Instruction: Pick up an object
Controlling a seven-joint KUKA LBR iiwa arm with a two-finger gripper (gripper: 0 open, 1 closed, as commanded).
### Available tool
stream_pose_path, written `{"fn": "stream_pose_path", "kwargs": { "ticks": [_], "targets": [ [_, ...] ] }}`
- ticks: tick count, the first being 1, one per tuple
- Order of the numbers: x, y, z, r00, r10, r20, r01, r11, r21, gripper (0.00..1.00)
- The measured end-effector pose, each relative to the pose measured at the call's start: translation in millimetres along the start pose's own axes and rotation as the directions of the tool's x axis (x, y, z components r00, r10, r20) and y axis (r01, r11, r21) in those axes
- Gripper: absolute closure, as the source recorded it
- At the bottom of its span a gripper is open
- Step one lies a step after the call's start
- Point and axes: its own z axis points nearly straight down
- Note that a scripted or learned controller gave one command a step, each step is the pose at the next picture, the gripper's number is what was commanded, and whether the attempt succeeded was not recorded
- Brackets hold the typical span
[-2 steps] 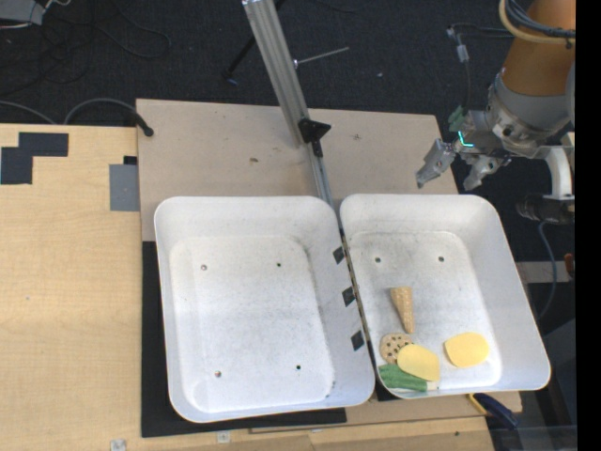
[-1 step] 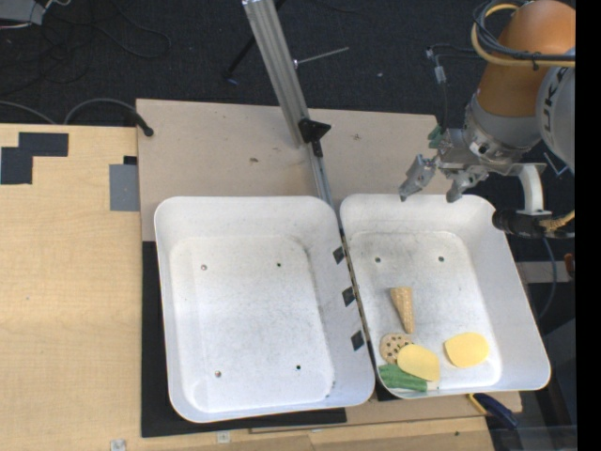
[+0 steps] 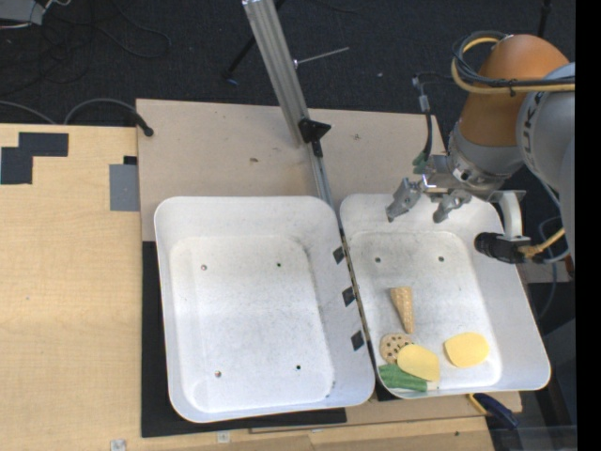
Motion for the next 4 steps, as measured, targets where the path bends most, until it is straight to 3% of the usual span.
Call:
{"fn": "stream_pose_path", "kwargs": {
  "ticks": [1, 2, 4],
  "targets": [
    [3.7, -4.5, 64.3, 1.0, 0.001, 0.0, -0.001, 1.0, 0.001, 0.0],
    [2.1, -2.9, 49.9, 1.0, 0.005, 0.001, -0.005, 1.0, -0.006, 1.0],
    [5.6, 6.7, -43.5, 1.0, 0.001, 0.002, -0.001, 1.0, -0.013, 1.0]
  ]
}}
